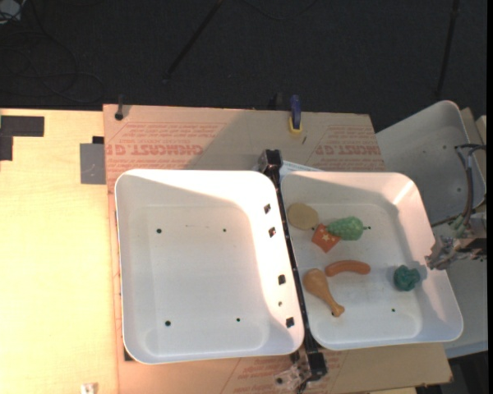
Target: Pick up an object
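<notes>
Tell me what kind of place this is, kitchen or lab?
Likely a robot lab's grasping bench, not a kitchen: two shallow white bins clipped side by side on cardboard, toy food such as a chicken drumstick and sausage, and loose cables on a dark floor.

- Two bins (197, 347): smooth white plastic, slightly glossy.
- Sheet beneath them (230, 138): matt brown cardboard, printed.
- Bench at left of frame (41, 261): pale, smooth wood.
- Toy foods (345, 228): plastic-looking.
</notes>
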Motion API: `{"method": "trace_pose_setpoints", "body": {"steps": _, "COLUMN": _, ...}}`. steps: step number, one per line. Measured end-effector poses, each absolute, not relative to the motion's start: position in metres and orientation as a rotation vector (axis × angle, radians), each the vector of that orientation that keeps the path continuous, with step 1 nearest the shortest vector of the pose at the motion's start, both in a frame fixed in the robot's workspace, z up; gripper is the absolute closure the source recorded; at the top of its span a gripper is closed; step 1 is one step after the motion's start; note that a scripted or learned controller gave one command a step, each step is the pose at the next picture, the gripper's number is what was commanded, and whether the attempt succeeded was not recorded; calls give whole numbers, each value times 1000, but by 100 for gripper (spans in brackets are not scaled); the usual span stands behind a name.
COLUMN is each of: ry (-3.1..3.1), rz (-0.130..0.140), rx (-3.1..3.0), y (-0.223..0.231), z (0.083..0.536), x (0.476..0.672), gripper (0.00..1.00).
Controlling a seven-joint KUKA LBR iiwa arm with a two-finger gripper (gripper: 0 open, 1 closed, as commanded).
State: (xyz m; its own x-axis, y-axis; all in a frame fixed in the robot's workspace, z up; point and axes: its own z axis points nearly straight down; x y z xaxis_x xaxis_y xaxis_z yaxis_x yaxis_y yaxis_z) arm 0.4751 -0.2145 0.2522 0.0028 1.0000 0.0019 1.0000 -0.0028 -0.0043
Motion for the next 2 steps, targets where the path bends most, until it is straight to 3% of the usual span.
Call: {"method": "trace_pose_setpoints", "body": {"steps": 2, "ry": -2211, "rz": 4, "rx": -2222, "y": -216, "z": 271, "x": 475, "gripper": 100}}
